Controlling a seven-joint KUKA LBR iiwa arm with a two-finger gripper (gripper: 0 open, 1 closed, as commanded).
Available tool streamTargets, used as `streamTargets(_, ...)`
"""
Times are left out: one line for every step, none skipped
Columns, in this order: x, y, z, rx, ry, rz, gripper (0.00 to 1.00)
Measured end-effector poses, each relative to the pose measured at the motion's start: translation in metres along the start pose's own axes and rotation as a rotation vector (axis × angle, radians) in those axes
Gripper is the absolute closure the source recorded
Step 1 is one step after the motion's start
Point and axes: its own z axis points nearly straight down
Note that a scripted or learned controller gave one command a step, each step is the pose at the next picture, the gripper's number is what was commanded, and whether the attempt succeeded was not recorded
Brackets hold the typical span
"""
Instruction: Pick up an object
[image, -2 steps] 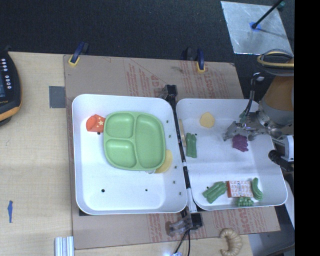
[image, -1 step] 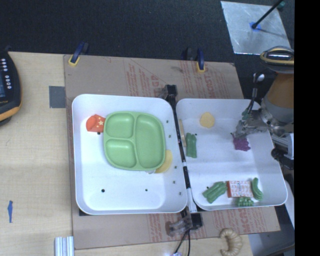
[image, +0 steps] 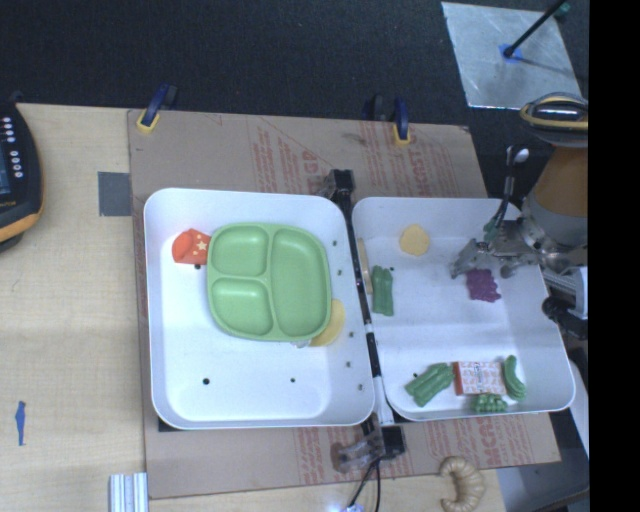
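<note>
My gripper (image: 487, 264) hangs over the right part of the right bin (image: 560, 400), its grey fingers spread open with nothing between them. A purple grape-like object (image: 483, 286) lies on the bin floor just below the fingertips, and I cannot tell whether they touch it. Further back, a yellow round piece (image: 414, 240) sits to the gripper's left. A green pickle-like piece (image: 382, 290) lies near the bin's left wall. Along the front of the bin lie a green pod (image: 429, 383), a red-and-white packet (image: 478, 377), a small green cluster (image: 489, 404) and a green chili (image: 514, 378).
The left bin (image: 170, 390) holds a green divided plate (image: 269, 281), with a red piece (image: 190, 246) at its left edge and a yellow piece (image: 331, 322) peeking out at its right. A tan coiled object (image: 462, 483) lies on the bench in front of the right bin.
</note>
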Motion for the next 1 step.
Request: streamTargets(0.0021,-0.0115,0.0113,0.008,0.005,0.004,0.0)
